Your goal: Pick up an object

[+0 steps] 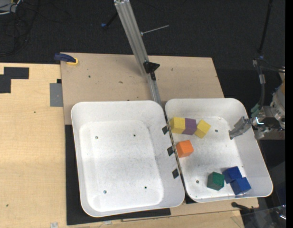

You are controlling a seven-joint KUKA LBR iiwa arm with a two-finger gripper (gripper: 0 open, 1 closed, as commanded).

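The right bin (253,151) holds several small blocks. A yellow cube (177,125), a purple cube (189,126) and a second yellow cube (202,128) stand in a row near its far left side. An orange cube (185,148) sits just below them by the left wall. A green block (215,180) and two blue blocks (236,179) lie near the front right corner. My gripper (237,128) hangs over the bin's right side, to the right of the yellow cube and apart from every block. Nothing is visibly held.
The left bin (80,122) lies beside the right one, with black clips (170,150) along the shared wall. A slanted aluminium rail (136,39) rises behind the bins. Wooden bench surface (27,141) extends to the left.
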